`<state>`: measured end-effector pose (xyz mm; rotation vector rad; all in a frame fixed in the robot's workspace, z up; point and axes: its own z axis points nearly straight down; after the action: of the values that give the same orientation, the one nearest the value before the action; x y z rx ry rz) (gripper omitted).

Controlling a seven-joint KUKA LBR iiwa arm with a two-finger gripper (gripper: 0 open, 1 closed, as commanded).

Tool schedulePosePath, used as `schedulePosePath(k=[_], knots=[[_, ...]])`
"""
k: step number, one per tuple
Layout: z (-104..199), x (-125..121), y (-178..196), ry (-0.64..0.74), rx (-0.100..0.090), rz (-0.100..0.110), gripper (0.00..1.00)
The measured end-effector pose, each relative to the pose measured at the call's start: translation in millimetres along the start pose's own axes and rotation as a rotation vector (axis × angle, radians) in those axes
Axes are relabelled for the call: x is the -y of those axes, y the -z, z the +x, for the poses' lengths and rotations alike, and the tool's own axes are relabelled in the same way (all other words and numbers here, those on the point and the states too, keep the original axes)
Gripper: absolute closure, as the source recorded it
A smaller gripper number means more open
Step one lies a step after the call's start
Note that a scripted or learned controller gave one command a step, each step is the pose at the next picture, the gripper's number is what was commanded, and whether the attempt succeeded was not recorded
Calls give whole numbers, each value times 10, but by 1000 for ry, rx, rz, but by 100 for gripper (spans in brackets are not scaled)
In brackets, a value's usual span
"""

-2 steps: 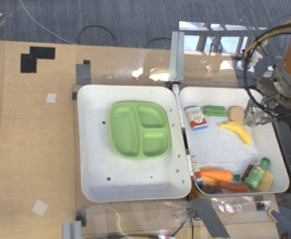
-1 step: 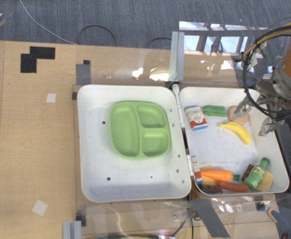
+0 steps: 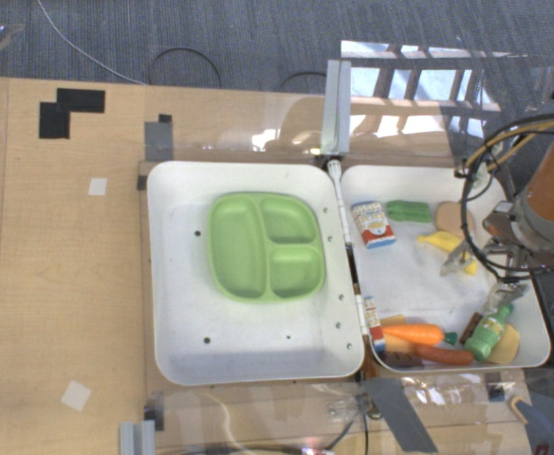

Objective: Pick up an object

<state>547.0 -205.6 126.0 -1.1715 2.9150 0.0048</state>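
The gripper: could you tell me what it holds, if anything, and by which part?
It cannot be told. The gripper sits just above the green bottle in the right bin, and nothing visibly sits between its fingers.

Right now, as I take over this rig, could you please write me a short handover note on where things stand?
Gripper: low over the right bin's far-right side, above the green bottle; I cannot tell whether it grips anything.
Right bin: small carton, green item, yellow piece, carrot, brown sausage-like piece.
Left bin: green divided plate.
Done: no pick confirmed.
Left: grip one object and lift it clear.
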Motion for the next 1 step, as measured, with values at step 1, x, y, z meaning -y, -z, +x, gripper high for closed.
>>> schedulePosePath(k=[1], knots=[[-302,-427,-352,150,8,17,0]])
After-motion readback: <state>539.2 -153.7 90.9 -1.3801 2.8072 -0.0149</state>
